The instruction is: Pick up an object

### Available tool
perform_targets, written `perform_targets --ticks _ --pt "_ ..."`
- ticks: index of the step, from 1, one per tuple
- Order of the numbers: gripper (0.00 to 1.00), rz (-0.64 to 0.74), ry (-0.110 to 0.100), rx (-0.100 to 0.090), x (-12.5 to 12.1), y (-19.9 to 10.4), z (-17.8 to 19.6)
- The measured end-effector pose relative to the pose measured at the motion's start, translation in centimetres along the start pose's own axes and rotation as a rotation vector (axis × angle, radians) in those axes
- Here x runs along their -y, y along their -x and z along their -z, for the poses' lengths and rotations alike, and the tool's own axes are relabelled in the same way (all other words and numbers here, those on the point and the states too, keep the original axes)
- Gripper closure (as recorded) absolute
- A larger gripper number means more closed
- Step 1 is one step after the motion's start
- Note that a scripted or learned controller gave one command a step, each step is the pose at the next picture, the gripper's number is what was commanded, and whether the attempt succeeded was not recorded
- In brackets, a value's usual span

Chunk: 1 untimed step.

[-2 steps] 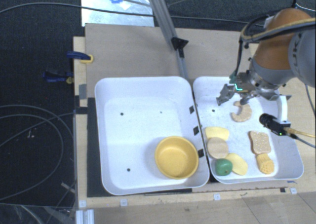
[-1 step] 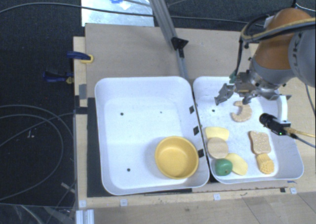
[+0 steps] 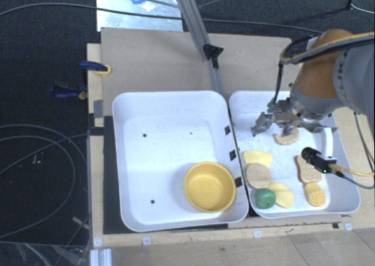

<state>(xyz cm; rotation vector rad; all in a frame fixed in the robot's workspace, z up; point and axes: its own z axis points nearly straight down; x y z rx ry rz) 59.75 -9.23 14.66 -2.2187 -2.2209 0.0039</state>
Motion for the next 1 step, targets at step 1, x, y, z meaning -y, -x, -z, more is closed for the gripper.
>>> perform_targets --ticks 1 --pt "0.00 -0.001 0.000 0.000 0.03 -0.03 -5.24"
